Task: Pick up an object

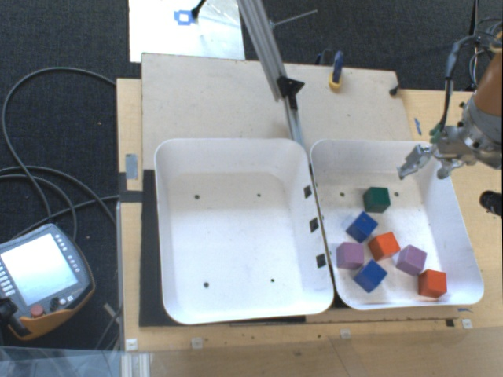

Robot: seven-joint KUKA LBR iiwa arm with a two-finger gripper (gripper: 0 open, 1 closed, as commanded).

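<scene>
The right bin (448, 210) holds several small blocks: a green one (377, 199), two blue ones (361, 227) (370, 275), two purple ones (350, 254) (411, 259) and two orange ones (383, 246) (431, 283). My gripper (428, 166) hangs over the bin's far right corner, above and to the right of the green block. Its two grey fingers are spread apart with nothing between them. No block touches it.
The left bin (181, 289) lies beside the right one, with a dividing rim between them. A slanted metal pole (263, 42) crosses behind the bins. A yellow-and-blue clamp (336, 75) sits on the back board. A teach pendant (39, 277) and cables lie on the floor at the left.
</scene>
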